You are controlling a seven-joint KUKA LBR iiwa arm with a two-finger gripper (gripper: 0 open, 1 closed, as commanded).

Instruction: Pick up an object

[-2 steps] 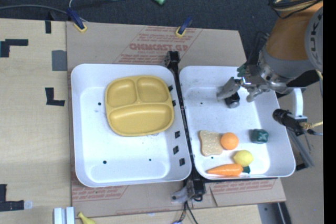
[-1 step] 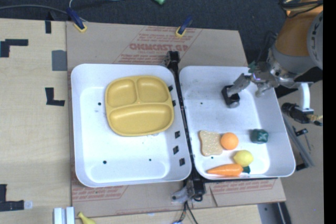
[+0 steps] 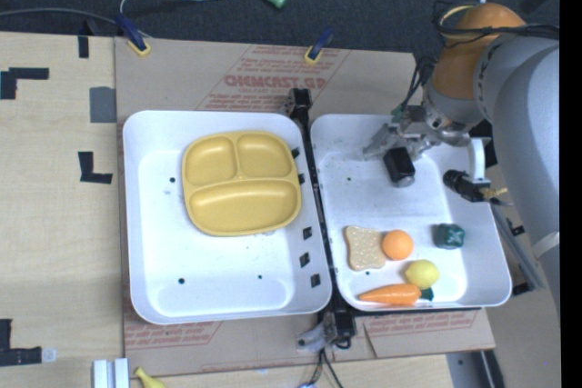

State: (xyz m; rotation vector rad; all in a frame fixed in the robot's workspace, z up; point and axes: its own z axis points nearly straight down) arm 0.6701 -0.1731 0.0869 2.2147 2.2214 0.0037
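Because the food pieces lie crowded along the near edge of the right bin (image 3: 455, 295), we judge that a grasp there could catch two at once or push one against the wall. Nearest us lies the carrot (image 3: 389, 293), a long orange taper that would probably roll or slip from flat fingers. Just behind it sits the lemon (image 3: 421, 273), rounded and yellow, touching or nearly touching the carrot. Next come the toast (image 3: 364, 247), a flat tan slab lying low on the floor and so hard to get under, and the orange (image 3: 397, 244), a smooth ball just beside it. A small dark green block (image 3: 448, 236) rests apart toward the right wall. Farther back, the gripper (image 3: 400, 166) hangs over bare white floor, well apart from all five pieces; we cannot tell its state, and we see nothing in it. In the left bin (image 3: 145, 223) lies a glossy yellow plate (image 3: 242, 182) with three compartments, too wide for an easy pinch.
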